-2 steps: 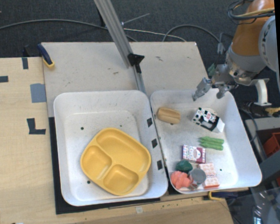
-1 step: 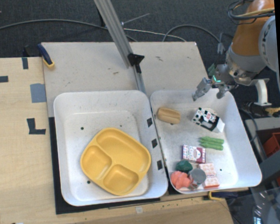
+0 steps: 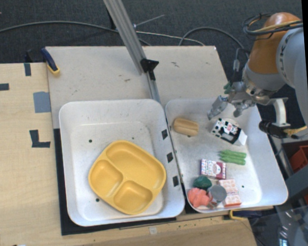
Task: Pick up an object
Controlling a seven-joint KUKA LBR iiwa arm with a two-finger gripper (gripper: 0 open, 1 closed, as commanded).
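The gripper point(image 3: 228, 107) hangs over the right bin point(image 3: 270, 185) at its one o'clock corner with its fingers point(image 3: 216, 109) spread and nothing between them, so this looks like the approach, no object picked yet. The nearest target is the black-and-white carton point(image 3: 228, 130) just below at six o'clock from the gripper, and the next move calls for a drop straight down onto it. The brown bread roll point(image 3: 185, 126) sits at nine o'clock, the green beans point(image 3: 232, 156) crowd the carton's far side, and the yellow tray point(image 3: 127, 175) lies in the left bin point(image 3: 71, 153).
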